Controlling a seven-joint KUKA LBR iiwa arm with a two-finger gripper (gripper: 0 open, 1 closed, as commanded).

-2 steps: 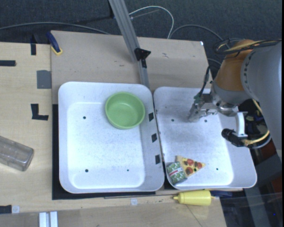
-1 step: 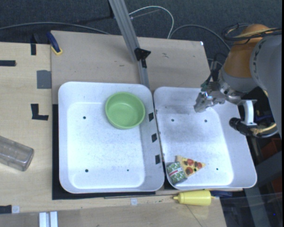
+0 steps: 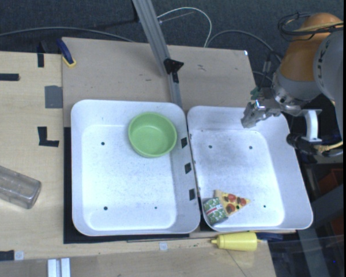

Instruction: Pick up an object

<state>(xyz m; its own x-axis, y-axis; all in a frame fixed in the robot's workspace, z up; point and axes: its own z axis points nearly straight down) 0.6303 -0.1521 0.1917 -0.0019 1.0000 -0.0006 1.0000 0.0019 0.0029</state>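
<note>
A green bowl (image 3: 153, 134) rests upright in the left bin (image 3: 92, 172), near its far right corner. In the right bin (image 3: 288, 206) a pizza-slice toy (image 3: 233, 201) lies at the near left corner, touching a small green patterned packet (image 3: 215, 210). My gripper (image 3: 251, 117) hangs over the far edge of the right bin, well away from the toy and packet, with nothing visible in it.
A yellow mustard bottle (image 3: 236, 242) lies on the bench just in front of the right bin. A clear plastic cylinder (image 3: 10, 184) lies at the far left. A grey metal pole (image 3: 155, 33) slants over the bench behind the bins.
</note>
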